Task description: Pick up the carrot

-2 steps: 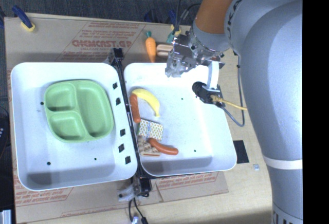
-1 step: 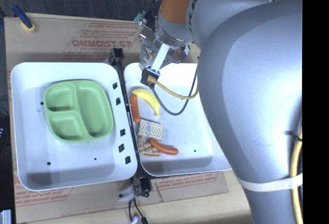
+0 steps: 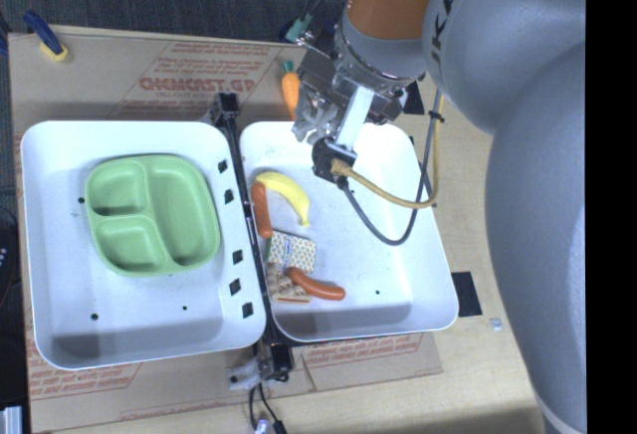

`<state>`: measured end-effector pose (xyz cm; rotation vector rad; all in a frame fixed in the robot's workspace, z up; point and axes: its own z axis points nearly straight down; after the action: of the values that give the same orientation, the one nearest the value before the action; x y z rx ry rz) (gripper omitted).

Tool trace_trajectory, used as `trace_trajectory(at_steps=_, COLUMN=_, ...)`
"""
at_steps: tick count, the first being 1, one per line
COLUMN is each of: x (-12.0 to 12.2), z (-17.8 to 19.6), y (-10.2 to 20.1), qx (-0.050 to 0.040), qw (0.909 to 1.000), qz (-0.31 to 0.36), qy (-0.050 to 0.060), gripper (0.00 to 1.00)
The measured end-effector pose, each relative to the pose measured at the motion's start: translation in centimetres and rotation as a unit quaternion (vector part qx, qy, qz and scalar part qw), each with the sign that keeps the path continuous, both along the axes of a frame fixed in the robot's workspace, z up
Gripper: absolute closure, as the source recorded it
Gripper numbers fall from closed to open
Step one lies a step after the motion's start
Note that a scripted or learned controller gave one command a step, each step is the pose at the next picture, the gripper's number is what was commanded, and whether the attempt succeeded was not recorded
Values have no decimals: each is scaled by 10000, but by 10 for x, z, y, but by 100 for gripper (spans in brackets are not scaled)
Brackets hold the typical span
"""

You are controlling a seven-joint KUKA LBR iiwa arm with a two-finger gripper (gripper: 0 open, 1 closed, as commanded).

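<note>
The jaws cannot be read from this slanted view; whether they are spread or pressed together is hidden by the wrist hardware, and nothing shows between them. The gripper [image 3: 317, 123] hangs over the far edge of the right bin [image 3: 418, 253]. Just beside it, outside the bin on the cardboard [image 3: 189, 74] past the rim, lies the carrot [image 3: 290, 92], orange with a green top, partly covered by the gripper body. Inside the right bin, well below the gripper, lie a banana [image 3: 284, 193], two sausages [image 3: 262, 211] and a patterned packet [image 3: 292, 251]. The left bin [image 3: 50, 223] holds a green divided plate [image 3: 151, 213]. Judged from this, the carrot is not yet picked; the approach looks close, and grasp and lift remain.
</note>
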<state>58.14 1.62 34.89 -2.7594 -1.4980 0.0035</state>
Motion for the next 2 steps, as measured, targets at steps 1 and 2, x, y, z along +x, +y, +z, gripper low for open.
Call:
trace_trajectory(at_steps=1, x=-29, z=-107, y=-34, qx=5, qw=9813, qz=1923, qy=13, gripper=100)
trace_trajectory(at_steps=2, x=-75, z=-66, y=-56, qx=8, qw=9778, qz=2096, qy=10, gripper=100)
